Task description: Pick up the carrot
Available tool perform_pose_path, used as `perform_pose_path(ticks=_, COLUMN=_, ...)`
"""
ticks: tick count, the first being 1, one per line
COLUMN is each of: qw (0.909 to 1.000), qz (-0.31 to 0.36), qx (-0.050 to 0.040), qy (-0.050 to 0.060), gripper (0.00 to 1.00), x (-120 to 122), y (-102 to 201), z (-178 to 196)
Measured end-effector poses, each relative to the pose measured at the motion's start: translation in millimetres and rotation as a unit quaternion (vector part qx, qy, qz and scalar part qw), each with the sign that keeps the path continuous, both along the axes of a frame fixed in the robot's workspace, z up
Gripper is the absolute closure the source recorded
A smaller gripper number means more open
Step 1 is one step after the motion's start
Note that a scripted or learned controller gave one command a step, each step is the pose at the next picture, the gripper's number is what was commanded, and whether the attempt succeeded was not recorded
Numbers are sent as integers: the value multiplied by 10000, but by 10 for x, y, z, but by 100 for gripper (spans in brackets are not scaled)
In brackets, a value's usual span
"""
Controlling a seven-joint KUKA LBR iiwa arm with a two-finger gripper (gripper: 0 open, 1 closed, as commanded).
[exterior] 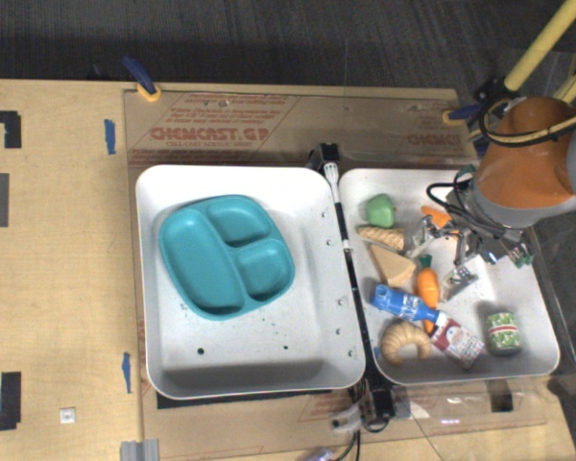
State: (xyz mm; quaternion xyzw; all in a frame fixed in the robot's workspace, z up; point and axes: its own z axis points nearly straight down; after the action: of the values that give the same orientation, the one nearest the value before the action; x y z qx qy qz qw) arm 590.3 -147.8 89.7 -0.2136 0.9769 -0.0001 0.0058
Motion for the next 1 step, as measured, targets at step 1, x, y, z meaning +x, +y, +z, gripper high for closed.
perform_pose_path(ticks=1, qw=10000, qz=81, qx=-4, qy=-12, gripper=0, x=-359, y=426, z=10)
